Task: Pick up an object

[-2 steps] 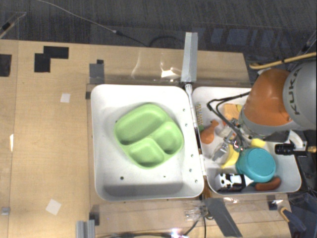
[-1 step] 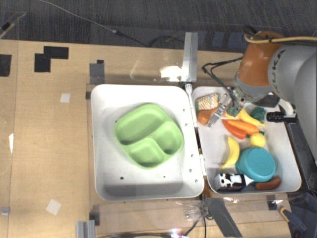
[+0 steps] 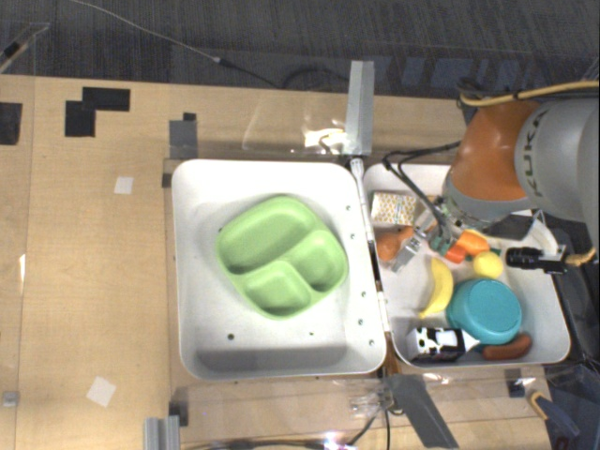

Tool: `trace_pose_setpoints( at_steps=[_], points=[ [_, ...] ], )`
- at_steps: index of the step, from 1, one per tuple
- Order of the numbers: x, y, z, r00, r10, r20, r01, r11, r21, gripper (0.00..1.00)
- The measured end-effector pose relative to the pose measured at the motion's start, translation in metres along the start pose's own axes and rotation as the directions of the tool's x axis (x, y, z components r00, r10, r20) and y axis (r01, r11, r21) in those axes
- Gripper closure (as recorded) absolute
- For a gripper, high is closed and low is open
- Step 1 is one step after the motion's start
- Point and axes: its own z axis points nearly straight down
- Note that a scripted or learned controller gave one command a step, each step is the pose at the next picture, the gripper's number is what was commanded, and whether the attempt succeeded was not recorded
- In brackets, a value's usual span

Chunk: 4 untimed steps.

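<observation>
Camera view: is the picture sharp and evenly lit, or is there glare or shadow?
Camera view: fairly sharp on the green tray; soft shadow along the left bin near its front wall; bright glare on the clear sheet behind the bins; the gripper looks slightly blurred.

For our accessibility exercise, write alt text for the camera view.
A grey and orange robot arm reaches into the right bin, its gripper low among a banana, a teal bowl and other small items. The left bin holds a green divided plate.
</observation>
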Motion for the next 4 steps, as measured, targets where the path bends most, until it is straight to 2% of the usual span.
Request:
trace_pose_setpoints(
  at_steps=[1, 2, 3, 4],
  points=[
    [0.025, -0.030, -0.001, 0.999, 0.049, 0.003, -0.049, 0.999, -0.004, 0.00],
    [0.045, -0.049, -0.002, 0.999, 0.047, 0.006, -0.047, 0.999, -0.007, 0.00],
    [0.041, -0.046, -0.016, 0.999, 0.044, 0.019, -0.044, 0.999, -0.014, 1.00],
    [0.101, 0.046, -0.148, 0.992, 0.125, -0.001, -0.125, 0.992, -0.009, 1.00]
  ],
)
